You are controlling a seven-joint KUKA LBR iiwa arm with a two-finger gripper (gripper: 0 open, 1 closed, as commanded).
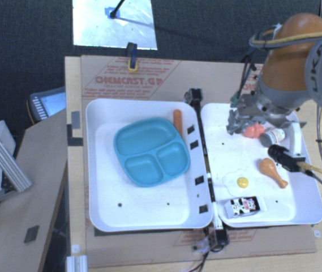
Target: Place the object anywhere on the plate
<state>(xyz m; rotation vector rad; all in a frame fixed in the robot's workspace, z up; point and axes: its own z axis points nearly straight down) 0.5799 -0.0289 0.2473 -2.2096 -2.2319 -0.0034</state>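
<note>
A grey arm with an orange band reaches in from the right and lowers its hand (237,120) into the right-hand bin (305,211), at that bin's far left corner. The hand hangs just beside a pink toy (254,131), seemingly the object it is after; whether the hand is wide or narrow cannot be told from this angle, and nothing is seen between its tips. The toy lies against a small white bottle (275,136). The other things lie loose across the same bin: a toy drumstick (273,171), a fried-egg toy (240,181) and a black-and-white patterned box (243,206) near the front edge. The blue divided plate (151,151), the goal, sits in the middle of the left-hand bin (107,208), with an orange sausage-like toy (177,123) touching its far rim. Both bins rest on the table (149,75), so the object must cross the divider between them.
</note>
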